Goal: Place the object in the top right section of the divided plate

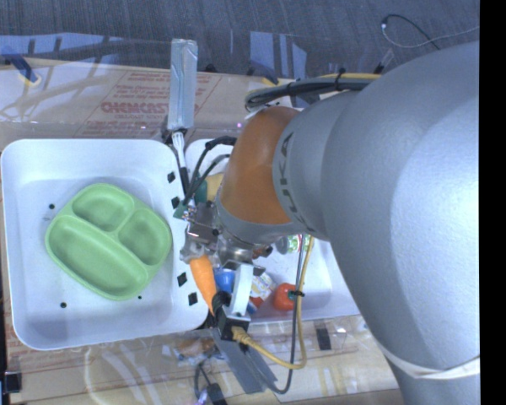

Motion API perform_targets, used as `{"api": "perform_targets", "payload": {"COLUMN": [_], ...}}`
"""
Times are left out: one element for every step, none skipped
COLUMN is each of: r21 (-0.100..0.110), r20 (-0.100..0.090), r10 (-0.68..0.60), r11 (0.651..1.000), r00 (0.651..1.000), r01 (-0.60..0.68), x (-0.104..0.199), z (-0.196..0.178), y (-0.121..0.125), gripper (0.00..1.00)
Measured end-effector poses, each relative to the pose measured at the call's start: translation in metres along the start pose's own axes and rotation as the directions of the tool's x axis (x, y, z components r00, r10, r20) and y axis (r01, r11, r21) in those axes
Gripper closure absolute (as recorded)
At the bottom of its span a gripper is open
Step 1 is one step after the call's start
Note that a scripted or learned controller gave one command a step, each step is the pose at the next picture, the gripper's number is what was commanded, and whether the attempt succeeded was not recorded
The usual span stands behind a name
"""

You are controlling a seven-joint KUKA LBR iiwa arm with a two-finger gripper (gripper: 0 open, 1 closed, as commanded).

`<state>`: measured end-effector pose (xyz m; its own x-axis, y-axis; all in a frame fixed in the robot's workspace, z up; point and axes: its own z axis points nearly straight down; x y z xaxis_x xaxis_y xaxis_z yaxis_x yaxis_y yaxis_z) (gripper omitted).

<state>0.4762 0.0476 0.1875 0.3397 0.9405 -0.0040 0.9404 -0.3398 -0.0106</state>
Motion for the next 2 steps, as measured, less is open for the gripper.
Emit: {"api": "perform_targets", "payload": {"r21": [-0.005, -0.004], "r20": [-0.002, -0.002], "r10": [0.23, 0.273], "r11": [0.973, 0.962], "r00": [0.973, 0.962], "r01": [-0.23, -0.273], "x": [0.063, 0.119], "z": [0.099, -0.017], "y": [-0.004, -0.043], "gripper": [1.0, 1.0]}}
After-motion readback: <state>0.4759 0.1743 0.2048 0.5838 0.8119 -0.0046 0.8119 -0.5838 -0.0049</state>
